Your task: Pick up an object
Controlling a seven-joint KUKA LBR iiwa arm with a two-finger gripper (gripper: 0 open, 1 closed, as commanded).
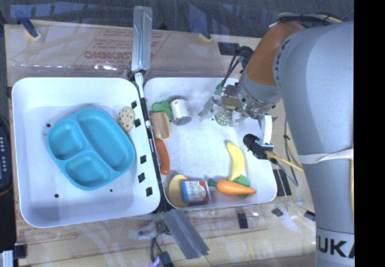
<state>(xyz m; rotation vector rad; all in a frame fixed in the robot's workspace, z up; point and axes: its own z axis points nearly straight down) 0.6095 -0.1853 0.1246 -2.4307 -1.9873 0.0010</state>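
Two white bins (24,139) on a wooden bench (72,43) — hand (227,109) state unclear.

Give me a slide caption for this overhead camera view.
Grey arm's tool low in right bin of toy food; blue tray in left bin.

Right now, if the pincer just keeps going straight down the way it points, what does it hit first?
Most likely the small greenish object directly beneath the pincer, near the far right of the right bin. Height above it is hard to judge from this slanted view. The banana lies nearer the camera, off that line.
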